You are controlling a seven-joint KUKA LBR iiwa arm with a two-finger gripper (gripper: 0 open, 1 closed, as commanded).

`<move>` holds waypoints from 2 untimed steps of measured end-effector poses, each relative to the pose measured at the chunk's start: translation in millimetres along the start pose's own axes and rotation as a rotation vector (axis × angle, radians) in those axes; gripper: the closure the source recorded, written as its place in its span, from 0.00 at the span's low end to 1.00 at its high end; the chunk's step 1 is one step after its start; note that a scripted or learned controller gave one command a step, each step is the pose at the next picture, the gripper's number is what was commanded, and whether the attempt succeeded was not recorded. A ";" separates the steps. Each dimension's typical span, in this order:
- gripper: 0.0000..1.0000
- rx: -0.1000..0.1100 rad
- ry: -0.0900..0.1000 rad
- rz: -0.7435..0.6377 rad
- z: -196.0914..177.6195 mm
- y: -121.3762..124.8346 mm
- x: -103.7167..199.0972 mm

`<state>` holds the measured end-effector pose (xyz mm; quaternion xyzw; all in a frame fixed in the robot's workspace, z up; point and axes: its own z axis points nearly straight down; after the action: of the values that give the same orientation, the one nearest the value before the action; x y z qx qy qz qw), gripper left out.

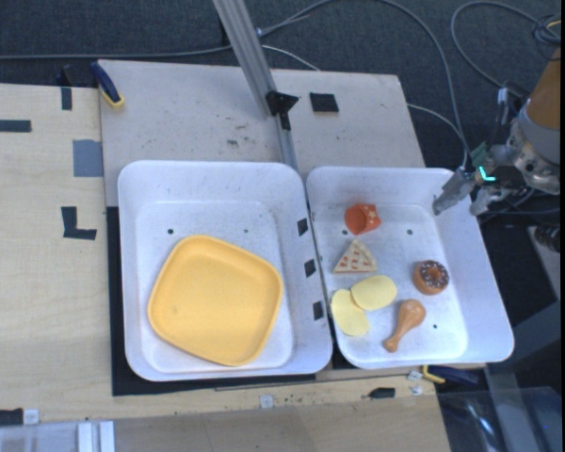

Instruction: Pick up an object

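A: What are the largest parts shown?

B: The bench (38, 205), carrying two shallow white bins side by side. The left bin (132, 196) lies well apart from the tool, on its far left; the right bin (480, 290) lies just beside and below the tool.

A: And the arm?

B: The grey arm (546, 121), with its orange band, enters at the right edge. The tool (461, 191) hangs over the upper right rim of the right bin. Whether it is wide or narrow cannot be told, and nothing is seen held in it.

A: What comes next in size?

B: A yellow square plate (215, 298) lies flat in the left bin, far left of the tool and lower.

A: And the small objects?

B: All lie in the right bin, left of and below the tool. A drumstick (404, 324) and two pale yellow slices (363, 301), touching each other, lie farthest down. A tan wedge (355, 258) sits above the slices. A brown doughnut (431, 277) lies almost directly below the tool. A red piece (362, 218) lies nearest its level, to its left.
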<state>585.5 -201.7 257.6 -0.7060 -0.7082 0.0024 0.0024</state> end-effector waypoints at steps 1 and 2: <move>0.00 0.000 0.000 0.000 0.1 0.0 0.0; 0.00 0.004 0.001 -0.001 49.5 6.5 -0.6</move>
<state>591.6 -202.3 208.1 -0.7058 -0.7084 0.0034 0.0043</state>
